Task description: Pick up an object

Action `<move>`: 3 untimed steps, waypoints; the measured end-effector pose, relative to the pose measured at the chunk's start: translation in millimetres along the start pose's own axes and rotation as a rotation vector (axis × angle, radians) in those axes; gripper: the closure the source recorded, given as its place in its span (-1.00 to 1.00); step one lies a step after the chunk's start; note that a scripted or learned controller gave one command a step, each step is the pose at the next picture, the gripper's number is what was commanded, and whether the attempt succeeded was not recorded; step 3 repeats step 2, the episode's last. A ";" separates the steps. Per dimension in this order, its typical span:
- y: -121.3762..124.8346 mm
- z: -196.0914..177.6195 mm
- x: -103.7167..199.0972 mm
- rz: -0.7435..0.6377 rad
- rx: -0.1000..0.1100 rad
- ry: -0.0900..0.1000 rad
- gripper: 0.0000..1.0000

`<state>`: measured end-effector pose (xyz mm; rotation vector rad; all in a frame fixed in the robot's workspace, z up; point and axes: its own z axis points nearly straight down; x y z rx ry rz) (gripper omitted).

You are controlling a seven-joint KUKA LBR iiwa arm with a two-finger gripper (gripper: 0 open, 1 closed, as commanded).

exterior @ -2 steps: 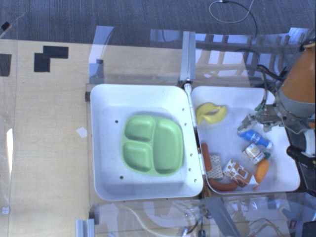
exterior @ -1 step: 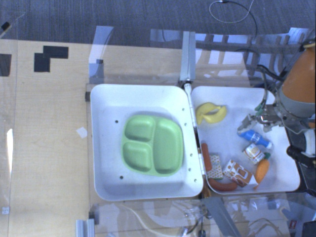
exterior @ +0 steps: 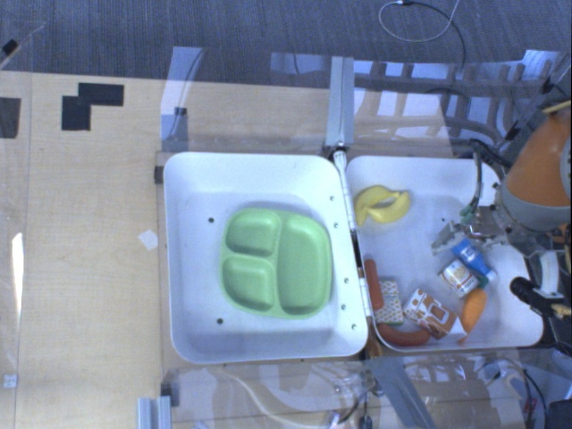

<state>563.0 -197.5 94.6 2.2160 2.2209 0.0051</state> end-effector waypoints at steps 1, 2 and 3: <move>1.8 -11.1 0.5 -0.001 -0.005 -0.001 1.00; 1.7 -124.0 49.8 -0.076 -0.002 -0.001 1.00; 1.7 -124.0 49.8 -0.076 -0.002 -0.001 1.00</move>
